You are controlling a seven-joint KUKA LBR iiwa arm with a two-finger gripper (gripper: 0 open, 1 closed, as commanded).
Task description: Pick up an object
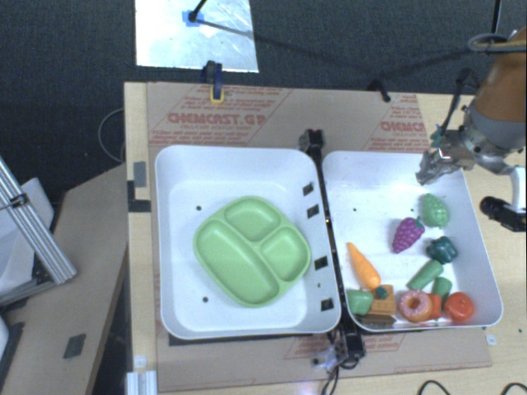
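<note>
The surface [247,109], a tan board printed with red lettering, fills the middle of the frame and carries two shallow white bins side by side. The left bin [177,220] sits in the centre-left and holds a pale green divided plate [251,251] with three compartments, lying flat near the bin's middle. The right bin [362,179] sits in the centre-right; its upper half is bare white floor, and toy food is gathered along its right side and lower edge.

The grey arm [498,118] with its orange band comes in at the upper right of the frame and ends in the fingers [430,171], which hang over the upper right part of the right bin. They are small and dark in this view, and whether they are spread or closed cannot be told; nothing is seen between them.

Just below the fingers, and apart from them, lies a light green round toy [434,211]. Lower and slightly left of it is a purple grape bunch [407,234], then a dark green toy [442,249] to the right. An orange carrot [363,265] lies tilted near the bin's lower left. Along the bottom edge sit a pink doughnut [414,306] and a red tomato [459,305], close together.
</note>
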